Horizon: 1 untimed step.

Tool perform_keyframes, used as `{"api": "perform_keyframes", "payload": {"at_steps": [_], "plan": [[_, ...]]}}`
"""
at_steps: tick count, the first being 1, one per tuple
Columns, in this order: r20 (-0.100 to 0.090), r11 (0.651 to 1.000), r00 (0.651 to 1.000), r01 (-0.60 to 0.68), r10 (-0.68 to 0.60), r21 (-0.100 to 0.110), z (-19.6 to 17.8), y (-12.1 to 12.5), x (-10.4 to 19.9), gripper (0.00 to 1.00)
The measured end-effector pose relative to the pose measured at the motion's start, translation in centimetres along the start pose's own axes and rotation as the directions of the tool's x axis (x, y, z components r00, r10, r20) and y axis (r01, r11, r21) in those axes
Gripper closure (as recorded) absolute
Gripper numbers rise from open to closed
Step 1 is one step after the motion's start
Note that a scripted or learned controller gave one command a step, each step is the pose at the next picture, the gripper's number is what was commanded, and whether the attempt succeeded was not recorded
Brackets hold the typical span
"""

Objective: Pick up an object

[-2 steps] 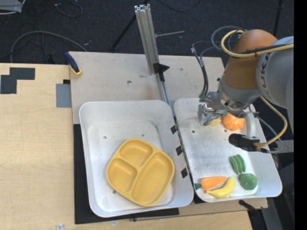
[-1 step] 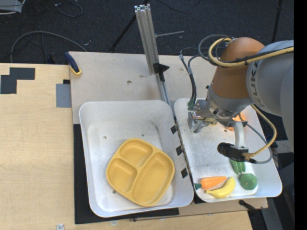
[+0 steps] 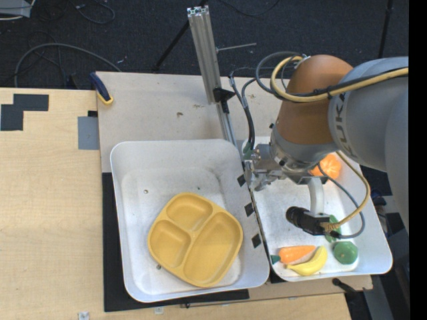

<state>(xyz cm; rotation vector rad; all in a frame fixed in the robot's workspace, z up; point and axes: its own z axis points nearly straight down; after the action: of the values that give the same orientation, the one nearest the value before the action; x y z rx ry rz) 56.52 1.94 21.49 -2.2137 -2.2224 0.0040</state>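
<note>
Banana (image 3: 310,264): yellow, lying flat along the near edge of the right bin (image 3: 377,262), on its own with nothing gripping it.
Carrot piece (image 3: 295,253): orange, touching the banana on its far-left side, in the same near strip of the bin.
Green fruit (image 3: 345,251): roundish, just right of the banana, toward the bin's near-right corner.
Orange piece (image 3: 329,167): further back in the right bin, half hidden behind the arm, so hard to say exactly what it is.
Gripper (image 3: 261,171): low over the far-left part of the right bin, right by the wall it shares with the left bin, and well apart from the banana bunch. Tucked under the wrist from this angle, so honestly can't tell how far open it is or whether anything is in it.
Arm (image 3: 353,105): grey with the orange band, coming in from the right and covering the far part of the right bin.
Left bin (image 3: 130,179): white, shallow, a bit scuffed.
Yellow plate (image 3: 195,239): three compartments, lying flat in the near-right part of the left bin.
Metal post (image 3: 205,52): standing on the bench (image 3: 153,105) just beyond the bins, leaning a little to the left.
</note>
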Motion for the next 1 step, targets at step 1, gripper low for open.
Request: {"api": "perform_keyframes", "payload": {"at_steps": [1], "plan": [[0.000,1.000,1.000,0.000,0.000,0.000,-1.36,-2.80,4.71,1.00]]}}
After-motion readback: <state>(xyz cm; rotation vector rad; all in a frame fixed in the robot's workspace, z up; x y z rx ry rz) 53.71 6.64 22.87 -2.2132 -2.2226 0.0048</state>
